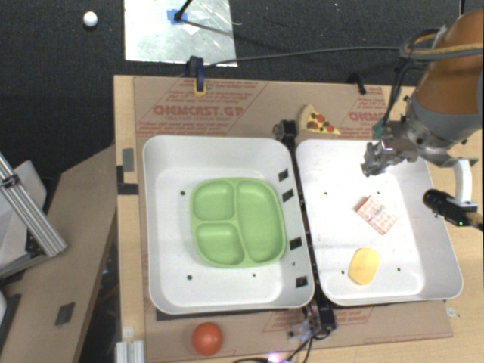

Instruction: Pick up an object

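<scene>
- I see the tool (pixel 376 159) at upper right, over the right bin (pixel 435 278); I cannot tell its state.
- A pink packet (pixel 376 214) and a yellow piece (pixel 364 265) lie lower in this bin.

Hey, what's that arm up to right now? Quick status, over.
Gripper over right bin's far side, nothing seen between fingers. Pink packet and yellow object lie below it. Nothing in the way.
</scene>
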Motion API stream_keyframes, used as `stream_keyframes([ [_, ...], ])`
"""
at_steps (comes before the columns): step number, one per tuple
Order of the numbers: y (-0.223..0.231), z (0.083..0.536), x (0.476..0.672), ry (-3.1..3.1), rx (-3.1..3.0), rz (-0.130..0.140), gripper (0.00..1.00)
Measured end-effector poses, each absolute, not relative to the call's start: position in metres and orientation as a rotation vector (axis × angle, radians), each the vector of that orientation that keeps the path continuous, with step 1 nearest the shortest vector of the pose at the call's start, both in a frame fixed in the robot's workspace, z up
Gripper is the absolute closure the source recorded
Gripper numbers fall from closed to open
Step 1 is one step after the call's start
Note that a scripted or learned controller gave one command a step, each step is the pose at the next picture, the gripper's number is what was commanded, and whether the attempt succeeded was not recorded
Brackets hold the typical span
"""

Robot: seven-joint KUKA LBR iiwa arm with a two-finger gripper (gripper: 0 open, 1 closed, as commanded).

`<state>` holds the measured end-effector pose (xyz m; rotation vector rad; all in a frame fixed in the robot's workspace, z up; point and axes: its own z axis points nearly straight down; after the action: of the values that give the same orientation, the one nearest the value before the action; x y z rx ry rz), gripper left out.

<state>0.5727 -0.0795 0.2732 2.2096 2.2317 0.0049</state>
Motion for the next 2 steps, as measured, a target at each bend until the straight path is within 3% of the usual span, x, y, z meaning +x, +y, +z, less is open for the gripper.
stream_keyframes([
  [2, 0.015, 0.248, 0.575, 2.231, 2.212, 0.003, 1.00],
])
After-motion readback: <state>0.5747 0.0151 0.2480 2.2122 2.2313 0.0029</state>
